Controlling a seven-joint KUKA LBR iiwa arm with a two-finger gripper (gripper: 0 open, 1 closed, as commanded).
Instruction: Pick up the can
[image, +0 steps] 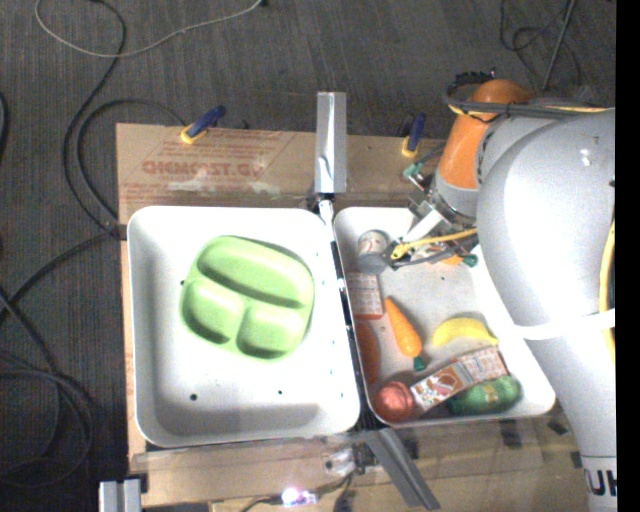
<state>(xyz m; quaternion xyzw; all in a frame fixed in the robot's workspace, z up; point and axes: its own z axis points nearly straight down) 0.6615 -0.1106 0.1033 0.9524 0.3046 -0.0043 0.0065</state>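
1. The grey arm (545, 250), with its orange band above the wrist, fills the right side of the view and reaches left to the top of the right bin.
2. The desk (150, 170) is a brown board bearing two white bins side by side.
3. The left bin (160, 390) sits well to the left of the pincer and holds a green sectioned tray (248, 297).
4. The right bin (520, 400) lies under and below the pincer.
5. The pincer (415, 243) hangs over the right bin's upper part; whether it is released or clenched cannot be told from this view.
6. A juice carton (458, 377), a green vegetable (490, 394) and a red apple (394, 400) lie at the bin's lower edge, well below the pincer.
7. A banana (462, 330) and a carrot (403, 327) lie below the pincer, nearer to it.
8. The can (372, 246) lies in the right bin's upper left corner, just to the left of the pincer, its round end facing up; nothing shows it gripped.
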